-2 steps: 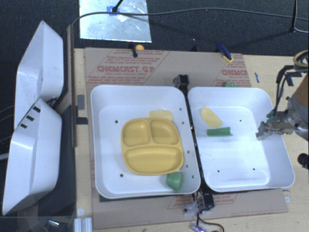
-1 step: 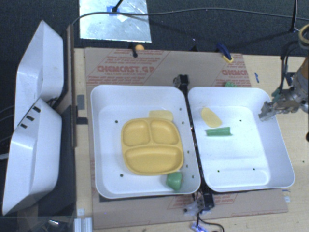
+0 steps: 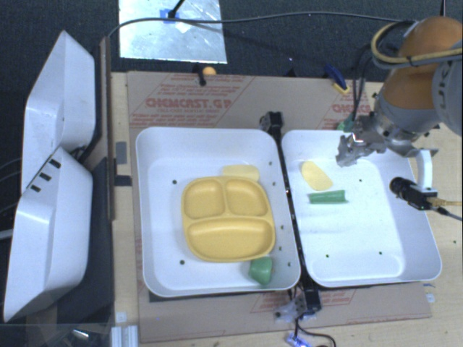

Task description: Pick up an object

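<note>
In the right bin lie a pale yellow oval piece and a green stick just below it. My gripper hangs over the bin's upper part, a short way right of and above the yellow piece, apart from both. The left bin holds a yellow divided tray, a pale yellow block at the tray's top edge and a green chunk at its lower right.
The arm's orange and grey wrist fills the upper right. A black fitting sits at the right bin's right side. White equipment stands at the left. Cables and a foil sheet lie behind the bins.
</note>
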### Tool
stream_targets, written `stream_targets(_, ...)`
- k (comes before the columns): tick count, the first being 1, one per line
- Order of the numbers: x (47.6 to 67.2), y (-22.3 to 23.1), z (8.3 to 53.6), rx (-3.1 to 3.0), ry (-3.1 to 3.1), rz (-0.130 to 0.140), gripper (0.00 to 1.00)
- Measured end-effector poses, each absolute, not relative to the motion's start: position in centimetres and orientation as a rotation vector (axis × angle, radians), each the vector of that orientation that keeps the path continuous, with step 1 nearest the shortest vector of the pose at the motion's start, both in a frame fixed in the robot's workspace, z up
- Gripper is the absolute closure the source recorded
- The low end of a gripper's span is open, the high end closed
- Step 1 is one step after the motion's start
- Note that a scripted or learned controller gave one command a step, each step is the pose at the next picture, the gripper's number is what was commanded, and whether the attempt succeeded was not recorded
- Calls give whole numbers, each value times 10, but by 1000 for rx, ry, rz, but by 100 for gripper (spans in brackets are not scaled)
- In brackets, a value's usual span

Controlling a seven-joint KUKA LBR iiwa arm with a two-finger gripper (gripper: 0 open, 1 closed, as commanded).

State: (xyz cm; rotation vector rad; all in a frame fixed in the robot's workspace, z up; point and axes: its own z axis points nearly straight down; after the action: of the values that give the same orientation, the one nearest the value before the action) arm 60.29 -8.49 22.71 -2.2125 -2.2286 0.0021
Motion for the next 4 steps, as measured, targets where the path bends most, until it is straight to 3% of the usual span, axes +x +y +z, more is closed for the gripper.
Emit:
stream_targets(1, 580, -45, 262, -2219, -2228, -5, 100)
stream_targets(2, 569, -76, 274, -2151, -2292, -1, 100)
stream_targets(3, 557, -65, 264, -2221, -2222, -1, 100)
stream_targets(4, 528, -38, 257, -2219, -2224, -1, 100)
